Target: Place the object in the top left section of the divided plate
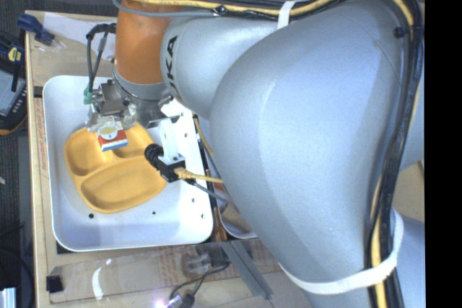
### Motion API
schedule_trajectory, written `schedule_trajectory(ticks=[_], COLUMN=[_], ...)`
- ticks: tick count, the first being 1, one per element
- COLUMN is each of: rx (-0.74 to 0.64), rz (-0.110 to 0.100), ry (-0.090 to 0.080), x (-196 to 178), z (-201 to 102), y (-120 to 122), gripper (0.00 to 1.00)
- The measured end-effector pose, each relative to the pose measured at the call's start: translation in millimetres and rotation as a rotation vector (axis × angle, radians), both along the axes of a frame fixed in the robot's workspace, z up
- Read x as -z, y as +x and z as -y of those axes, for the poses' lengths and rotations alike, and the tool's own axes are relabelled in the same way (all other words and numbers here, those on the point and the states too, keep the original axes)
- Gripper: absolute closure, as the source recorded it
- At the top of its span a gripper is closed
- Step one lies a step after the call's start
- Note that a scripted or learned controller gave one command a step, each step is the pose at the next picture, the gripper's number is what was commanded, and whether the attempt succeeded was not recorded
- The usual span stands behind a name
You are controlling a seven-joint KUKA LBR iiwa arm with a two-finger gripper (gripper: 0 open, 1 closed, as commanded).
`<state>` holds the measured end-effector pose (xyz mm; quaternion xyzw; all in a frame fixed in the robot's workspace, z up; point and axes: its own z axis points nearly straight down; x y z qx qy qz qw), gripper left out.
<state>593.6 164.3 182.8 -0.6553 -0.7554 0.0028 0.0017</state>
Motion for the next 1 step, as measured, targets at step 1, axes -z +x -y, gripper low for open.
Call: schedule_trajectory(ticks=[1], rx=[0.0], rz=[0.001], ry=[0.0], x=[-0.4], z=[0.1], y=[0.2], gripper=[0.0])
